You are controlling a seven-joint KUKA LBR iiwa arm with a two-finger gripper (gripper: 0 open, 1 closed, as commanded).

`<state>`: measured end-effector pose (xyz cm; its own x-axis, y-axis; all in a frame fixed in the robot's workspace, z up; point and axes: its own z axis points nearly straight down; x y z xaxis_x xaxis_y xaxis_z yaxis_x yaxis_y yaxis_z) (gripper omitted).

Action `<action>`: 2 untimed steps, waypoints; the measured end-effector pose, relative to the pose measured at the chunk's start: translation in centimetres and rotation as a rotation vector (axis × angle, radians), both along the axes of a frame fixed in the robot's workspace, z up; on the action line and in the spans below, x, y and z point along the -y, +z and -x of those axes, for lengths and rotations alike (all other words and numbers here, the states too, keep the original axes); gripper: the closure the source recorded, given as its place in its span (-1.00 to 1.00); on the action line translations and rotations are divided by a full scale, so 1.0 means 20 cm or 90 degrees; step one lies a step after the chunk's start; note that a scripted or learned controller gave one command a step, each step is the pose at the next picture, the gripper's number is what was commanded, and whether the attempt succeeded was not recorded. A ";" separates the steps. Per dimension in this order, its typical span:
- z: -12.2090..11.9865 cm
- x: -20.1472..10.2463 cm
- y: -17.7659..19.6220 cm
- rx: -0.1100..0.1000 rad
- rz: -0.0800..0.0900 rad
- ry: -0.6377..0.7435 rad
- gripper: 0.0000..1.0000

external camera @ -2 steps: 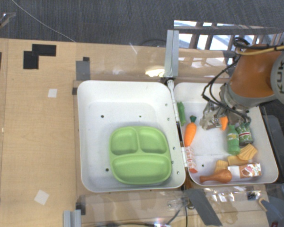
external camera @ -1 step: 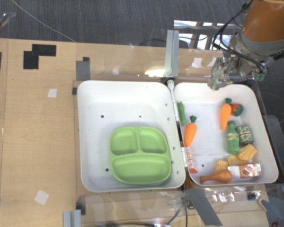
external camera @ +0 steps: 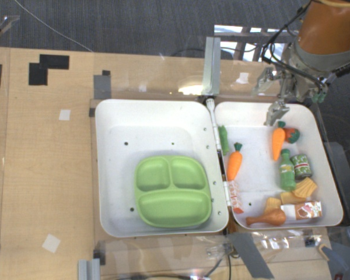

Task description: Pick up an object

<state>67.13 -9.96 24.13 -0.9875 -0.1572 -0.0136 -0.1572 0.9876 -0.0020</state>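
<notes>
My gripper (external camera: 276,111) hangs over the far edge of the right bin (external camera: 254,139), just above an orange carrot (external camera: 277,143) and a red strawberry (external camera: 291,135). Nothing shows between its fingers. A second carrot (external camera: 234,161) lies by the bin's left wall, next to a green pod (external camera: 223,139). Further forward sit a green bottle (external camera: 286,170), a green can (external camera: 301,166), a yellow wedge (external camera: 305,188), a small carton (external camera: 306,210) and a brown drumstick (external camera: 267,217).
The left bin (external camera: 114,127) holds a green divided plate (external camera: 172,190). A metal post (external camera: 212,66) stands behind the divider between the bins. The arm's orange band (external camera: 329,16) rises at the upper right.
</notes>
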 end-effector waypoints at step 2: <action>0.22 0.43 -0.76 0.001 0.003 0.105 -1.00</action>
<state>62.70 -18.59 9.02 -0.9484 -0.3168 -0.0144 -0.3167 0.9485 -0.0071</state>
